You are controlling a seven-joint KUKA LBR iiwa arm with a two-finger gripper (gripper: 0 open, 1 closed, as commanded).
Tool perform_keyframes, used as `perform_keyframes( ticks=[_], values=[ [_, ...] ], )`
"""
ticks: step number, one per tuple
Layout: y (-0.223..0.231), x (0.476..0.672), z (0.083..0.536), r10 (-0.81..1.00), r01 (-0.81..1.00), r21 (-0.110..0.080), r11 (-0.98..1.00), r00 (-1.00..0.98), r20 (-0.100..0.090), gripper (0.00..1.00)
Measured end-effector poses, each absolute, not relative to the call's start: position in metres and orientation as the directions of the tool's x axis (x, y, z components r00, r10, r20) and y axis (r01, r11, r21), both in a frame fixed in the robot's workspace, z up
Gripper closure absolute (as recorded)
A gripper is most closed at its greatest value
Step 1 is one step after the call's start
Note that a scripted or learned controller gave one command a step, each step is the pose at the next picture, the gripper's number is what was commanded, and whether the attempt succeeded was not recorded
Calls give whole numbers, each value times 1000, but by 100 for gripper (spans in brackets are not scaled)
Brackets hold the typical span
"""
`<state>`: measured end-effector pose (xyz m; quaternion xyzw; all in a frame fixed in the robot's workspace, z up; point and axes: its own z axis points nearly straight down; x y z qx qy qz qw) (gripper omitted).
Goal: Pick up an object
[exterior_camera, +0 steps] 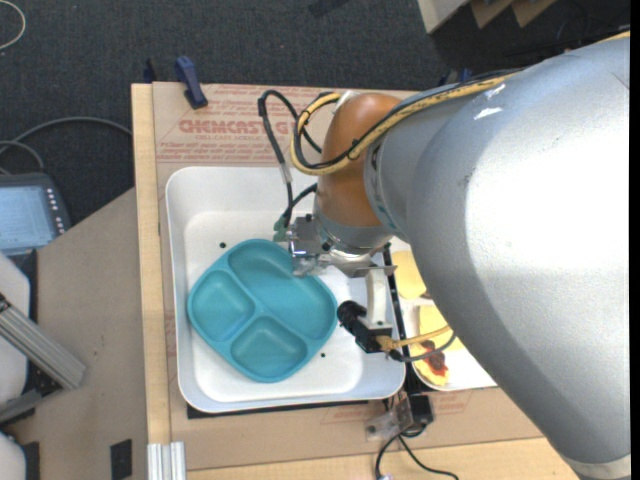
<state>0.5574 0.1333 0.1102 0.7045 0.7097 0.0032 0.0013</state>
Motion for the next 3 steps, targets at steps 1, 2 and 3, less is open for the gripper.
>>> perform_keyframes(
  ticks=[1,2,3],
  values=[
    [173,496,90,1000,1000,26,-4,4,-7,100],
    [198,480,198,1000,1000,8,4,-5,5,100],
    [194,539,160,1000,1000,4,0,0,0,100]
  ],
)
